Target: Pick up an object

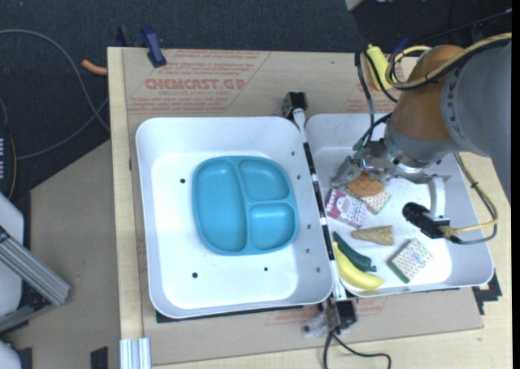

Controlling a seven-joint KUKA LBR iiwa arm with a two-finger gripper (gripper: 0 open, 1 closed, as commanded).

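The right bin (467, 271) holds several small things. A round tan waffle-like piece (366, 187) lies near its middle, with a pink and white packet (345, 208) on its left. Nearer the front lie a tan cone (374, 235), a green pod (355, 251), a yellow banana (356, 273) and a checkered green packet (410, 258). My gripper (363, 167) hangs low in this bin, just behind the waffle piece and very close to it. The wrist hides how the gripper meets the piece.
The left bin (162, 166) holds a blue divided plate (244, 203). The arm's grey and orange body (439, 107) covers the back right of the right bin. A black clip (296, 103) sits where the bins meet at the back.
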